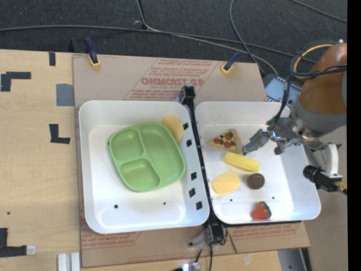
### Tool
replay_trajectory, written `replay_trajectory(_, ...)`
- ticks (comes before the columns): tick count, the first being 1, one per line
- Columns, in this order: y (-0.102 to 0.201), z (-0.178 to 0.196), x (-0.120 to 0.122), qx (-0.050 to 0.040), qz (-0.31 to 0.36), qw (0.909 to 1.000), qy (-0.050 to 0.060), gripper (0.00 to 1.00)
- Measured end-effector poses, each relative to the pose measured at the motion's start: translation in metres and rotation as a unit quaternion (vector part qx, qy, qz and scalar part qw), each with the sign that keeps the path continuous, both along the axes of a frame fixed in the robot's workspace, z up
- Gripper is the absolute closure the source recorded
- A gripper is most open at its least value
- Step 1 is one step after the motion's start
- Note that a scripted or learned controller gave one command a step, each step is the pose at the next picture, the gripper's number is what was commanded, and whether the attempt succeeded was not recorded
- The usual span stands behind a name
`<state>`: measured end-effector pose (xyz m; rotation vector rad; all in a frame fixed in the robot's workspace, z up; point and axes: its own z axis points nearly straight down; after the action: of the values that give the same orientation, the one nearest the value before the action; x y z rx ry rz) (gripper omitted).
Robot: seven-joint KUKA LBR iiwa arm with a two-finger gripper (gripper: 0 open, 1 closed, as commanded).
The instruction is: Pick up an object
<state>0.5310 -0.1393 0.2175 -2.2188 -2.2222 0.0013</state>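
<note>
In the right bin (282, 208), a ridged yellow corn cob (242, 162) is seen, with a flat pizza slice (225, 140), a round brown piece (256, 180) and a pale yellow disc (225, 183) close around it. The gripper (265, 142) is spread and nothing is pinched in it.

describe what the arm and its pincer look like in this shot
The arm is grey with a broad orange band above the wrist. Dark cables loop around its upper part, and a pale blue fitting sits beside it. The pincer is dark grey metal with two slim fingers, beneath a blocky grey wrist.
</note>
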Motion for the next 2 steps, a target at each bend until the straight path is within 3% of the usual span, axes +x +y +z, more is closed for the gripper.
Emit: replay_trajectory(2,-0.013,-0.097,0.002,-0.0001,0.0,1.0,0.002,0.0)
